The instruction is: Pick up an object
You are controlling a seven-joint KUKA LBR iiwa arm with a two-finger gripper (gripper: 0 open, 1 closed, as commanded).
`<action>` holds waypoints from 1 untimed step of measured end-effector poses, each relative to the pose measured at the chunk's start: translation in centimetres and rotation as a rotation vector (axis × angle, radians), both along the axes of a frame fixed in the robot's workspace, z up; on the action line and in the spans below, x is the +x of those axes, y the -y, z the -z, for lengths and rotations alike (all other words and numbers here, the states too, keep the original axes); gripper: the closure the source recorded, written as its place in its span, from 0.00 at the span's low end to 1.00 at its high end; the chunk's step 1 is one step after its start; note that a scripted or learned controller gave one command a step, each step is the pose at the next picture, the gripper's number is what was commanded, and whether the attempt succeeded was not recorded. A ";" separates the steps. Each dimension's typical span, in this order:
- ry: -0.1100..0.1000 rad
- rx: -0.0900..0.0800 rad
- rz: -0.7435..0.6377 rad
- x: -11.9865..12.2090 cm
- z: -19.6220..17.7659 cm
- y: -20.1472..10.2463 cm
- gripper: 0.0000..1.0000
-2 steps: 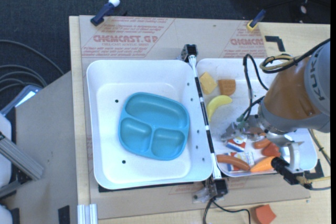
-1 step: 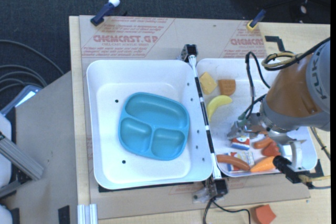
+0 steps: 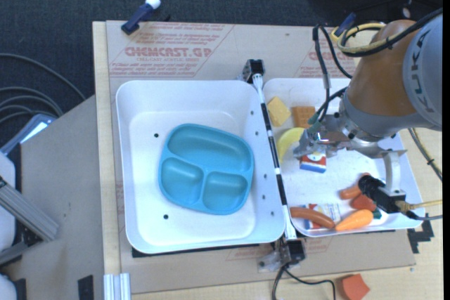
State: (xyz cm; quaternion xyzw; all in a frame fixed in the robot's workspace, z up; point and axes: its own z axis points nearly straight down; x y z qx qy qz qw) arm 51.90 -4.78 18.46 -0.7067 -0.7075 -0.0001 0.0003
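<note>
Camera view: the gripper [image 3: 314, 142] is hovering near the right bin's [image 3: 411, 172] left edge, over a small red-and-blue box [image 3: 313, 164]; jaw state I cannot tell; descending probably comes next.

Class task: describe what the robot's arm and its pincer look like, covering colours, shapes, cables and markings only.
The arm is thick and rounded, grey, with a wide orange band. Dark letters mark the grey shell near the right edge. Yellow and black cables loop beside the band. The pincer is a small metal-grey block with dark parts.
</note>
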 end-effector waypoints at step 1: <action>-0.004 0.001 0.000 -4.0 -1.8 -6.7 1.00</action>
